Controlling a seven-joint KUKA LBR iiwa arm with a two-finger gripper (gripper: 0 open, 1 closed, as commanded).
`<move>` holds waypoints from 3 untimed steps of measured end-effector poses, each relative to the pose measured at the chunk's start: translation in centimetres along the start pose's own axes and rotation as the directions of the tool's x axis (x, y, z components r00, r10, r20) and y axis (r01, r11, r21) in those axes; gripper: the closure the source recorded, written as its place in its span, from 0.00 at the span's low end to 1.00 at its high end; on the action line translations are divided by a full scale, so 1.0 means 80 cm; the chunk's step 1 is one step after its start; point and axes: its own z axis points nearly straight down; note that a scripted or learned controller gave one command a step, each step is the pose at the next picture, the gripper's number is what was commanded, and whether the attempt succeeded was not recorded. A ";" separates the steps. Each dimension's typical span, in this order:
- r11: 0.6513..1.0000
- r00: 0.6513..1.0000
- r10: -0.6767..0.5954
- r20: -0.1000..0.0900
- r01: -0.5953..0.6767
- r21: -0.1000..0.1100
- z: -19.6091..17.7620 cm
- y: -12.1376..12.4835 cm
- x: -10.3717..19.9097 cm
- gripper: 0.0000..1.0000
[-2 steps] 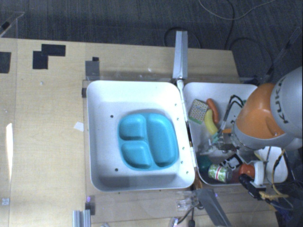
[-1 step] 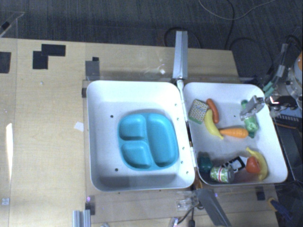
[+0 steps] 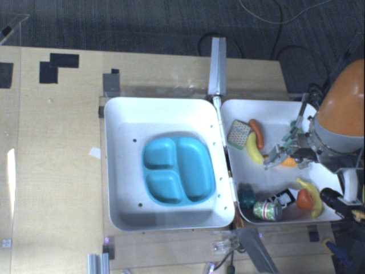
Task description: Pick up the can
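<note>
The can (image 3: 264, 210), green and silver, lies on its side at the front edge of the right bin (image 3: 268, 110). My gripper (image 3: 278, 156) hangs over the middle of that bin, well behind the can and apart from it. It sits just right of a yellow banana (image 3: 254, 148) and right beside a small orange item (image 3: 290, 162). Nothing of the can is between the gripper's tips.
Around the can lie a dark teal object (image 3: 246, 197), a black-and-white piece (image 3: 283, 197), a red fruit (image 3: 305, 199) and a second banana (image 3: 315, 201). A red sausage (image 3: 257, 132) and a checkered block (image 3: 239, 133) lie further back. The left bin (image 3: 120, 153) holds a blue divided plate (image 3: 177, 169).
</note>
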 end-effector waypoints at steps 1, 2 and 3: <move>0.994 0.994 -0.109 0.003 0.109 -0.011 0.176 0.004 -0.005 0.00; 0.977 0.977 -0.211 0.002 0.211 -0.004 0.015 0.001 -0.012 0.00; 0.869 0.869 -0.496 0.001 0.496 -0.001 0.123 0.000 -0.069 0.00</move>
